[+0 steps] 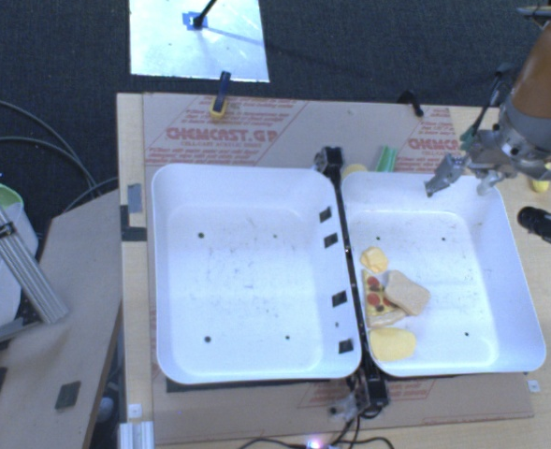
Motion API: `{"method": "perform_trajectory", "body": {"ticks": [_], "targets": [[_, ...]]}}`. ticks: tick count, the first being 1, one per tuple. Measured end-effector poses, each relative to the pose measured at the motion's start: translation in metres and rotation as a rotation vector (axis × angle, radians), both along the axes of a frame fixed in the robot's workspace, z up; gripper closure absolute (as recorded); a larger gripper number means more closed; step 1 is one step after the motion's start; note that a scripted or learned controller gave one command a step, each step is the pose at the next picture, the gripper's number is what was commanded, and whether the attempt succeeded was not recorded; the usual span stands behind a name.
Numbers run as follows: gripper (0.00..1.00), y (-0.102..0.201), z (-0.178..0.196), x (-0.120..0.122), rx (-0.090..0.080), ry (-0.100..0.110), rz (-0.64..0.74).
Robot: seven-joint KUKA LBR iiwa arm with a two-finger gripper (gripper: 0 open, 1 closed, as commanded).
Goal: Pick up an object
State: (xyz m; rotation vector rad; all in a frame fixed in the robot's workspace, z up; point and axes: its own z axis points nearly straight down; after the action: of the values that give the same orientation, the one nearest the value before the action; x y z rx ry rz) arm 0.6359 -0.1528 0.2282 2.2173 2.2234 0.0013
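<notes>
your two-finger gripper (464, 174) hangs with fingers spread and nothing between them over the right white bin (500, 251). below and left of it, against the bin's left wall, lies a cluster of small toy foods. the tan bread-shaped piece (408, 295) looks light, stiff, maybe slippery; take it across its narrow sides.

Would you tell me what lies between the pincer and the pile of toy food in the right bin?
In the camera view, only bare white bin floor lies between the pincer, near the far rim, and the toy food pile by the divider.
</notes>
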Motion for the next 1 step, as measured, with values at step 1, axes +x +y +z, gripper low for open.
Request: {"method": "perform_trajectory", "body": {"ticks": [1], "targets": [[0.00,0.0166,-0.0839,-0.0842,0.005,0.014,-0.003]]}}
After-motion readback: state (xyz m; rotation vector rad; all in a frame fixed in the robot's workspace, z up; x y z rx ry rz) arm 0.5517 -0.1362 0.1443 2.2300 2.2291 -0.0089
